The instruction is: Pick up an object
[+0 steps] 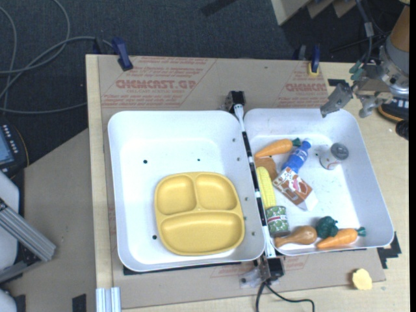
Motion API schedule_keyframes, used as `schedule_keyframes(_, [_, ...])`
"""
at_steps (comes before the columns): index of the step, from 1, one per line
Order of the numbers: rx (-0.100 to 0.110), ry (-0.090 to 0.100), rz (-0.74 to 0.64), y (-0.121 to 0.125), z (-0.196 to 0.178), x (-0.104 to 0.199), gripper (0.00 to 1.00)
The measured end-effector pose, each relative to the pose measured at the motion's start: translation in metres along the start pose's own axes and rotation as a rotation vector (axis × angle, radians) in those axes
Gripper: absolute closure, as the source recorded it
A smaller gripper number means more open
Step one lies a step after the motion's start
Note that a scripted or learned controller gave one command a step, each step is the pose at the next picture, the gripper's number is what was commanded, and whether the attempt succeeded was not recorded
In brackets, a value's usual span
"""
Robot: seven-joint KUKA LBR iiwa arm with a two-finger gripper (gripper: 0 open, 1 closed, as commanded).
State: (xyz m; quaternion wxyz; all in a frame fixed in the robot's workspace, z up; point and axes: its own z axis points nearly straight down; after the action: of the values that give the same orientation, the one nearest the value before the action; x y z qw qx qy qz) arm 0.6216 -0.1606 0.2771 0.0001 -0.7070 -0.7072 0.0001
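Gripper hangs over the back right corner of the right bin, holding nothing.

The gripper (349, 101) has its fingers spread wide, well apart from the toys below. The carrot (274, 149), blue bottle (297, 156), snack packet (292, 186) and corn cob (264, 186) lie crowded near the divider in the right bin (370, 174); a descent there could likely catch two at once or pinch an edge and slip. The yellow plate (198, 212) sits in the left bin (130, 148).

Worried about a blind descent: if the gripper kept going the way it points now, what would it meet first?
Probably the right bin's bare floor by its far rim, short of the grey ball. The gripper hangs above that corner; depth is uncertain.
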Motion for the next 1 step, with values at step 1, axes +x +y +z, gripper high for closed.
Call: schedule_keyframes(1, [0.009, 0.004, -0.004, -0.0045, 0.1068, 0.0473, 0.00])
